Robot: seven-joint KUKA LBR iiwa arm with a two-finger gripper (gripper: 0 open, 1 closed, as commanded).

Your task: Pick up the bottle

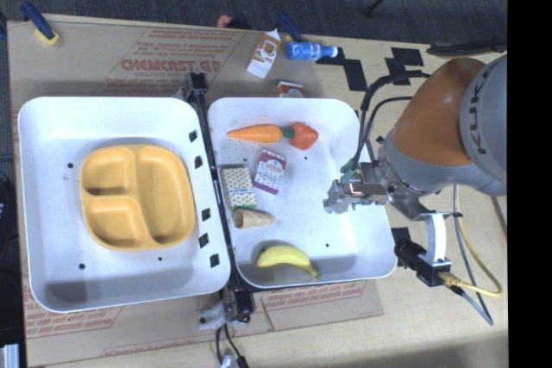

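Note:
The bottle [309, 52] is small and blue with a pale cap end. It lies on its side on the cardboard behind the right bin [371, 263], outside it. The gripper [343, 196] hangs low over the right side of the right bin's floor, well in front of the bottle. The grey arm with its orange band [440, 129] reaches in from the right. Nothing shows between the gripper and the bin floor beneath it.
The right bin holds a carrot [255, 134], a red fruit [303, 135], a small carton [270, 171], a cracker [236, 185], a cone [251, 219] and a banana [285, 259]. A yellow divided plate [138, 196] sits in the left bin. Two small cartons [264, 54] lie near the bottle.

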